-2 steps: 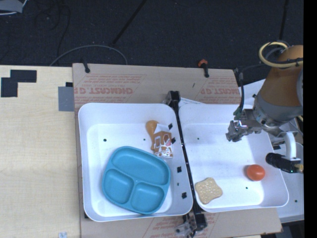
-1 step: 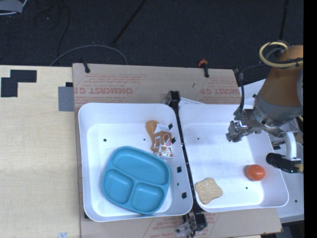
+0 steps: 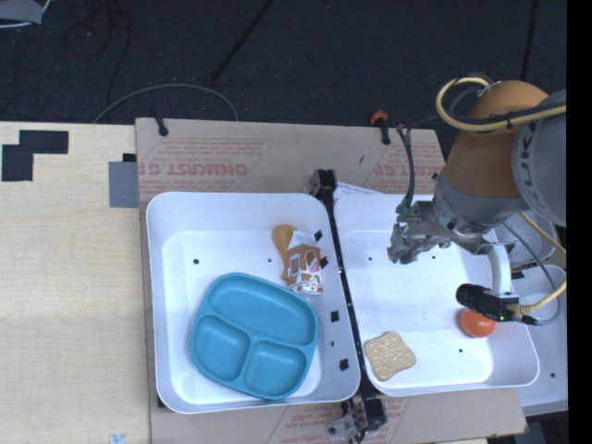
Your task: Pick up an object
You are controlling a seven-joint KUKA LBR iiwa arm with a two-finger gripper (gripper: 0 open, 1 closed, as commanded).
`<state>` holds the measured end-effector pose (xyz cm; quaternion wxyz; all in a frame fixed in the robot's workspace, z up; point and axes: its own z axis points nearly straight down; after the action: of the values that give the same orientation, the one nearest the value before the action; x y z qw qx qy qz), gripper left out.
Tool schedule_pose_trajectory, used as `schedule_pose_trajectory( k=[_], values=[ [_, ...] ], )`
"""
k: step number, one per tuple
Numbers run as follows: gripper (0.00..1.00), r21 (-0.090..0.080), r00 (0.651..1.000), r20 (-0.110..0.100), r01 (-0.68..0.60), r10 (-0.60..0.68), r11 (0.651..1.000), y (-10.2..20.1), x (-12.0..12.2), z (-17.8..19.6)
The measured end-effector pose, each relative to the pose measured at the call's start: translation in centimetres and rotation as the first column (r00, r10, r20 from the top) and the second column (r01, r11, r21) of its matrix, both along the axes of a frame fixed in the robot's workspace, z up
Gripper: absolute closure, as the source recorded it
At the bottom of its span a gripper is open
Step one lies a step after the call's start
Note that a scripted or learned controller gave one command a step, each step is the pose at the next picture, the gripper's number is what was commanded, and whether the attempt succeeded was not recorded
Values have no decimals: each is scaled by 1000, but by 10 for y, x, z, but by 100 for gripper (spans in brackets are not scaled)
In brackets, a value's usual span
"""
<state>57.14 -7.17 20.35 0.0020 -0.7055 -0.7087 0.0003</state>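
tool (image 3: 404, 248) over right bin (image 3: 435, 377) | flat speckled toast (image 3: 388, 355) | smooth blue divided tray (image 3: 253, 335)

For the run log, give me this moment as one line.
gripper over right bin | holding: nothing seen | toast, tomato untouched

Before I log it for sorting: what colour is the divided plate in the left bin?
Light blue plastic divided plate, camera view.
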Motion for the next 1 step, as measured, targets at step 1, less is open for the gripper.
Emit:
schedule_pose_trajectory(
  k=[1],
  values=[
    [100, 0, 1000, -1, -1, 1, 1000, 59, 5, -4]
  ],
)
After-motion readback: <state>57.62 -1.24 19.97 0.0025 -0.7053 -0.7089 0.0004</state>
